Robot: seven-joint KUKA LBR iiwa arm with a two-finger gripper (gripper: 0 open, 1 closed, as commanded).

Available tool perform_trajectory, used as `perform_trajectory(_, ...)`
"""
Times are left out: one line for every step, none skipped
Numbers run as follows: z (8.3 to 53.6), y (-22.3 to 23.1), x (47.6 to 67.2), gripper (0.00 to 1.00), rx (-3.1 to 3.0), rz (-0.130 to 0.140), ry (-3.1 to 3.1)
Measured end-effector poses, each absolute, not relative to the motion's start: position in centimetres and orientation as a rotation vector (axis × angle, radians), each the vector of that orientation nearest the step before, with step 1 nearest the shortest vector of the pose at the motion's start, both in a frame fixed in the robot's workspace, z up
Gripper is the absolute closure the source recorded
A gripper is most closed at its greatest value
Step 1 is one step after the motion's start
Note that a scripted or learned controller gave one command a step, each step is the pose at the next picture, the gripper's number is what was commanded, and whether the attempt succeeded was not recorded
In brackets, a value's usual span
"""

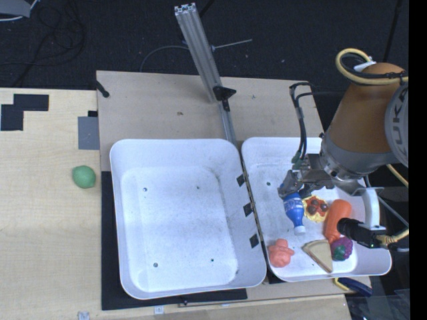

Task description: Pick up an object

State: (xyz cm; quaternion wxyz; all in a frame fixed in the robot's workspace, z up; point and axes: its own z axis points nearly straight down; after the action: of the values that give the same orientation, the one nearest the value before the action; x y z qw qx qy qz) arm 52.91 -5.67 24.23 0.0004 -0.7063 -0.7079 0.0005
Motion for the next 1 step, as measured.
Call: perform_trajectory(24.27, -0.43, 54.86, 1.0, -2.218, 0.001, -2.225)
